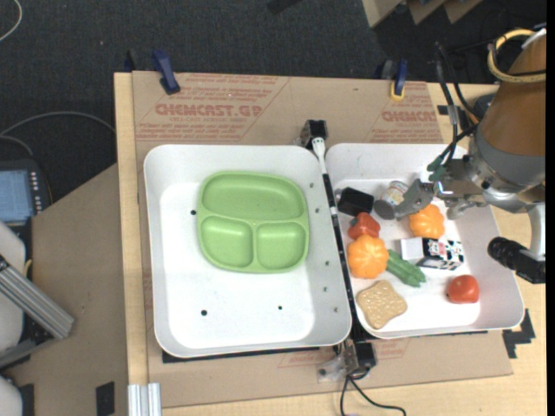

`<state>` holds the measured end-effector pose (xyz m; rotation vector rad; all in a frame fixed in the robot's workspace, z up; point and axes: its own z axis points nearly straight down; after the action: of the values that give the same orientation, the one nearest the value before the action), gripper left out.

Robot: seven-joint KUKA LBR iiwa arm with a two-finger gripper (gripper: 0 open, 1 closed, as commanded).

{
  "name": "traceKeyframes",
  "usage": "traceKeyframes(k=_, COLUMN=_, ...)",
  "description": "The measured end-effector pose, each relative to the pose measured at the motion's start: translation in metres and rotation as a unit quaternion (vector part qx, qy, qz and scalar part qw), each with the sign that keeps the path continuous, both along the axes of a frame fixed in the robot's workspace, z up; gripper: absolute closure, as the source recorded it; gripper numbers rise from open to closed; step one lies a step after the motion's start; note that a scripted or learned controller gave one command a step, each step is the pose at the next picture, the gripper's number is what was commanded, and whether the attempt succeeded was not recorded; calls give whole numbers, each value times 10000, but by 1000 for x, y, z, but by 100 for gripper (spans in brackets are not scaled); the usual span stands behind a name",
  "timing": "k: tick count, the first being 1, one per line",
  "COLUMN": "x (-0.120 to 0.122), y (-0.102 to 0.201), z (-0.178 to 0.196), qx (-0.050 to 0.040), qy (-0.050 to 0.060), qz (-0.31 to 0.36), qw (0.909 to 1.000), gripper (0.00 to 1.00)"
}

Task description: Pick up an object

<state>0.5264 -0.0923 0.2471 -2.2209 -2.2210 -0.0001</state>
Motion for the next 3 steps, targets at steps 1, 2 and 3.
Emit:
traceKeyframes(k=1, x=-48, y=42, z=48, qx=5, qy=-13, qz=20, qw=10000, gripper=0)
traceKeyframes(k=2, x=-46, y=39, z=56, qx=-5, qy=-17, qz=1, qw=10000, gripper=100)
traceKeyframes(k=3, x=-46, y=78, z=68, qx=-1, qy=-20, qz=21, qw=10000, gripper=100)
